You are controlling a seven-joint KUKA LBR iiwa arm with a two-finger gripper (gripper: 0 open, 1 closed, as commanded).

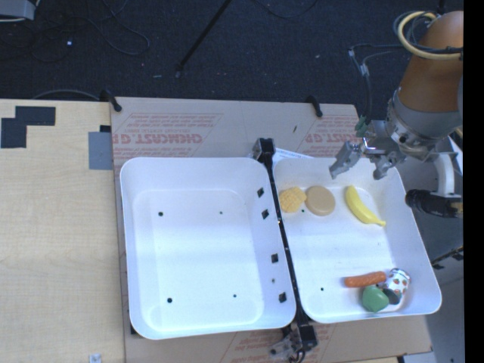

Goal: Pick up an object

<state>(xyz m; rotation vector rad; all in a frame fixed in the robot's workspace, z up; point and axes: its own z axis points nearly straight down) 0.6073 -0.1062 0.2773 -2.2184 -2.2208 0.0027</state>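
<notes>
We log the worktop [53, 233], pale wood, filling the frame from about 7 to 10 o'clock, with a cardboard sheet [189, 131] laid under both bins. The left bin [140, 180] sits at roughly 7 o'clock of frame centre. The right bin [412, 237] sits at 4 o'clock, touching the left one along a black clipped seam.

The arm [431, 74] enters at 2 o'clock, its orange band uppermost. The gripper [361, 165] hangs over the far rim of the right bin, at 12 o'clock of that bin; its two fingers are spread apart and nothing sits between them (released, as far as we can see).

Contents of the right bin, all candidate pick objects:
- banana [364, 206], yellow, lying at 1 o'clock in the bin, just below the gripper and apart from it.
- tan disc [320, 200], at 11 o'clock, touching the yellow ridged piece [292, 199] on its 9 o'clock side.
- carrot [365, 280], orange, at 5 o'clock, lying flat.
- green round piece [373, 299], just beside the carrot at its 6 o'clock.
- white patterned item [398, 282], against the green piece in the near corner (too small to identify).
</notes>
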